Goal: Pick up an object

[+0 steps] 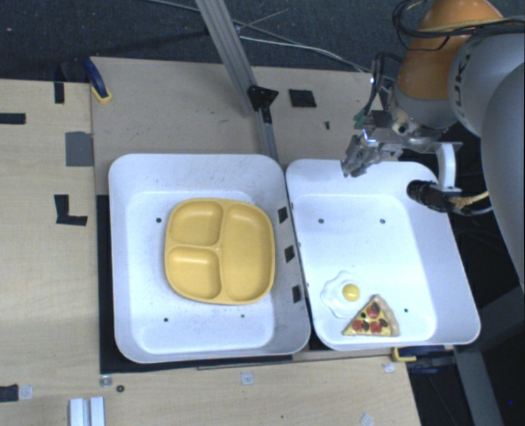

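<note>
**Bench holdings: two bins, three items, one arm**

Left bin (138,238): shallow, white, rounded corners. Contains one yellow divided plate (219,250) with three compartments, lying flat near the middle of the floor.

Right bin (440,264): shallow, white, set just beside the left bin with their rims nearly touching. Contains two toy foods in the near part of the floor: a fried egg (341,294) (white with a yellow yolk) and a pizza slice (372,319) (triangular, red toppings, tan crust). The egg lies just beside the slice's tip; whether they touch cannot be told.

Arm: grey, with an orange band (440,51) above the wrist, entering from the right of the view. The gripper (358,160) hangs over the far left corner of the right bin, at about the rim, well apart from the egg and the slice. Its fingers point down and look close together, with nothing visible between them; how wide they stand cannot be told at this size.

Bench (183,105): tan board, with black tape marks and a slanted metal bar (231,47) behind the bins.
</note>
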Robot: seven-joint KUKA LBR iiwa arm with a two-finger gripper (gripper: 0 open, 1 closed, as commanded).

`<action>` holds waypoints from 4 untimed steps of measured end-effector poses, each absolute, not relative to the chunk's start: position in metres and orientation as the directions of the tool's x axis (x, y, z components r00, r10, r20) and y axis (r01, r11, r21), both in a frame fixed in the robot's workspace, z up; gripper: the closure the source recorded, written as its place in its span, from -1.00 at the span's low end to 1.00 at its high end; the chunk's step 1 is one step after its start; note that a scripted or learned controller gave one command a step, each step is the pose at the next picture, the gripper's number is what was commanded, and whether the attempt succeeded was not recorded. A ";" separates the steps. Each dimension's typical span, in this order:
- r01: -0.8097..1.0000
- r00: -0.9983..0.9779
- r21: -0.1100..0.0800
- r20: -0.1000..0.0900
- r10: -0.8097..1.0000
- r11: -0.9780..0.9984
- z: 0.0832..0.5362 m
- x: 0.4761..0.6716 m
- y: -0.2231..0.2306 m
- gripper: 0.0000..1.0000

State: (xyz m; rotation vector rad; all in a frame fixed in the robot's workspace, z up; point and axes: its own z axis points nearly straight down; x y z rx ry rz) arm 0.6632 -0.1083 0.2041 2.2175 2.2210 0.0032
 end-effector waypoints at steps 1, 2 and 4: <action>1.000 -0.002 0.004 -0.001 1.000 0.002 0.257 0.664 -0.108 1.00; 1.000 -0.005 -0.001 0.001 1.000 0.005 0.254 0.666 -0.057 1.00; 1.000 -0.005 -0.003 0.000 1.000 0.005 0.220 0.643 0.048 1.00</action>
